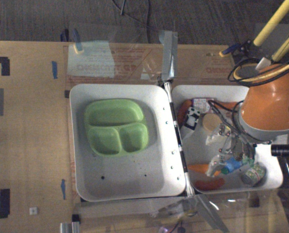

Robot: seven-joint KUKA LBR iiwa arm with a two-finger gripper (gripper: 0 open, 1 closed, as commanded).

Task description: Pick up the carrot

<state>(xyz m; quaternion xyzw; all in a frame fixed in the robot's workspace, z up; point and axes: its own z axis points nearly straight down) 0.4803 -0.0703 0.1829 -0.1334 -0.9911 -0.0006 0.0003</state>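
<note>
The carrot is a small orange piece lying near the front left of the right bin. My gripper hangs low in that bin, just right of the carrot's end and close to it. A teal-blue item lies right beside the gripper. The wrist's orange band covers the bin's back right part. I cannot make out whether anything sits in the gripper.
A reddish sausage-like piece lies in front of the carrot. A small can, a black-and-white box, a tan round thing and a red-orange piece share the right bin. A green divided plate sits in the left bin.
</note>
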